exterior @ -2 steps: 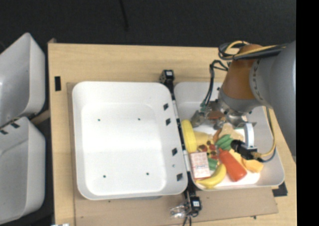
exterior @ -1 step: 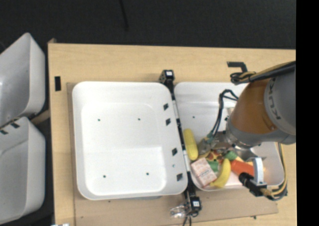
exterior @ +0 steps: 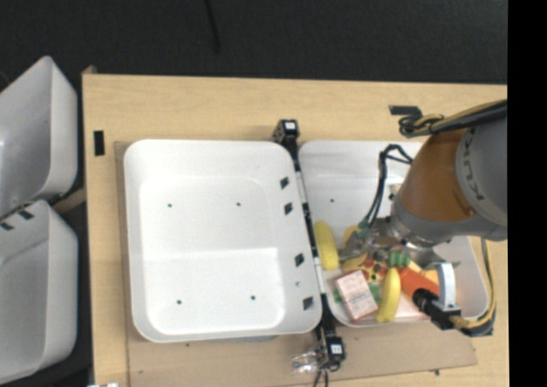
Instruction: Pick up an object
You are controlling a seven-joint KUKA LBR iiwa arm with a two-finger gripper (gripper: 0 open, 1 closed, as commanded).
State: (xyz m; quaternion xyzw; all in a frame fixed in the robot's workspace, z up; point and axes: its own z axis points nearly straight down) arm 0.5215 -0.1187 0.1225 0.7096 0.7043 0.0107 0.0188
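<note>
My gripper (exterior: 373,250) is low in the right bin (exterior: 342,173), reaching down among a heap of small objects. Around it lie a yellow oblong piece (exterior: 325,245) by the bin's left wall, a pink and white packet (exterior: 355,294), a yellow banana-shaped piece (exterior: 390,294), an orange piece (exterior: 416,280) and a small green piece (exterior: 397,257). The arm's orange band (exterior: 436,184) and grey wrist hide the fingers, so their state and any contact with an object are hidden.
The left bin (exterior: 214,240) is a shallow white tray beside the right one, with a row of black clips (exterior: 299,231) along the shared edge. White containers (exterior: 30,206) stand off the bench at the far left. Wooden bench surface (exterior: 214,108) surrounds the bins.
</note>
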